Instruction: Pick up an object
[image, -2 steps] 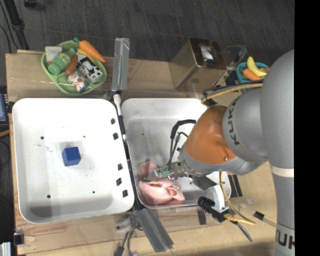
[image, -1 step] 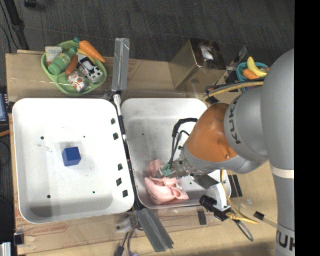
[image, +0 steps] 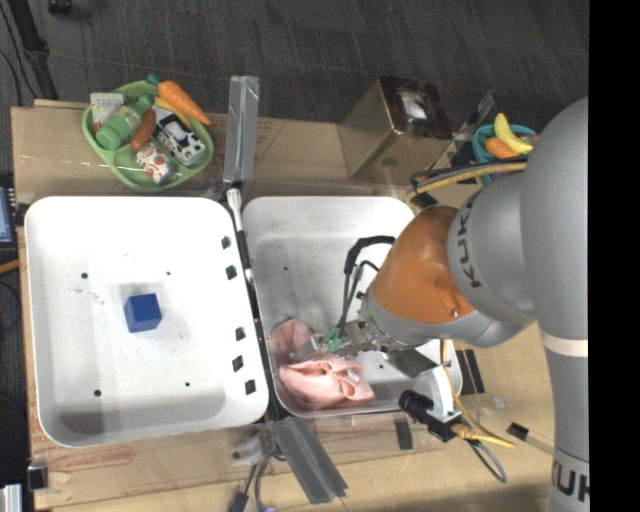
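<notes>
One blue cube (image: 143, 311) in left bin (image: 60, 300); one pink cloth (image: 318, 380) in right bin (image: 300, 230).

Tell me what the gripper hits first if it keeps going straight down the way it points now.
Most likely the pink crumpled cloth in the right bin; the gripper sits at its upper edge, though depth is unclear.

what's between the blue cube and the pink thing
In the camera view: bare white bin floor, then the divider where both bins meet, between the blue cube and the pink object.
</notes>
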